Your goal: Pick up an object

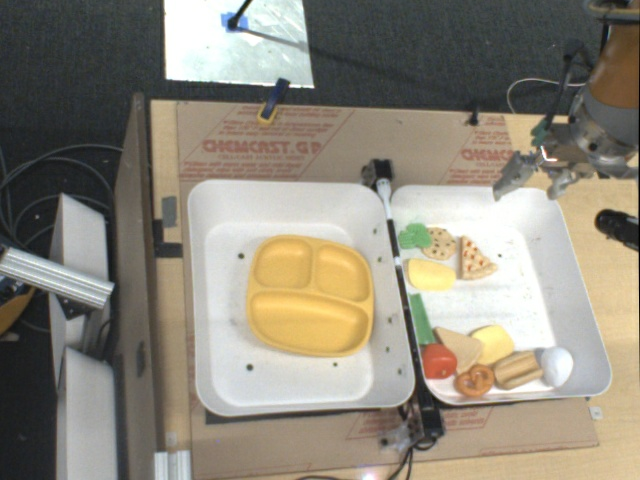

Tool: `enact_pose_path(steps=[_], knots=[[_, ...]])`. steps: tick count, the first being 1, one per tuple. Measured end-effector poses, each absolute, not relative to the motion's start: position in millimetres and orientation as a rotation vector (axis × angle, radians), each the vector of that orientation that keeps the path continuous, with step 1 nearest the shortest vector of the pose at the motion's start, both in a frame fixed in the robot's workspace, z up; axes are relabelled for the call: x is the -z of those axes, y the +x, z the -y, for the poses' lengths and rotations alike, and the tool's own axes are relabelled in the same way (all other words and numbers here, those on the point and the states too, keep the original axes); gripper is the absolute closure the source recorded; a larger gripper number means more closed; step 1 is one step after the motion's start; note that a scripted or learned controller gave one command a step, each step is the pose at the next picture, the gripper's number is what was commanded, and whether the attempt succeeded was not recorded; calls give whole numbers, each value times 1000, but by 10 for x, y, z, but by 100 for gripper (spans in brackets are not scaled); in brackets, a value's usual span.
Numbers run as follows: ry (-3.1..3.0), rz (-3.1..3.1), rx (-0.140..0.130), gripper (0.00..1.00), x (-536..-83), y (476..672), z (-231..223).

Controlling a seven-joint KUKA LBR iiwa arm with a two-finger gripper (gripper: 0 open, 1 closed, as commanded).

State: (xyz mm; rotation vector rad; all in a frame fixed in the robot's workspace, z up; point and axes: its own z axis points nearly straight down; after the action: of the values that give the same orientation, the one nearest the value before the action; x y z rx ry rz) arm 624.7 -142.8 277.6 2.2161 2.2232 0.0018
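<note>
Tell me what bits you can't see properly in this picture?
- Arm: cut off by the camera view's top and right edges.
- Gripper: fingers blurry and small.
- Green strip: partly tucked against the bin wall.
- Pretzel and tomato: crowded together, edges overlapped by neighbouring food.

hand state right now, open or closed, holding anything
hand: open, fingers spread above the far edge of the right bin, nothing between them.
</note>
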Motion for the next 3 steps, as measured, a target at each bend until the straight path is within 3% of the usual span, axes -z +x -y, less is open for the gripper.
enact_pose_path(steps=[1, 2, 3], knots=[[2231, -2228, 12, 0, -947, 5919, 1625], [2208, -2224, -9, 0, -853, 6727, 1556], [2222, -2228, 3, 0, -842, 5891, 1050]])
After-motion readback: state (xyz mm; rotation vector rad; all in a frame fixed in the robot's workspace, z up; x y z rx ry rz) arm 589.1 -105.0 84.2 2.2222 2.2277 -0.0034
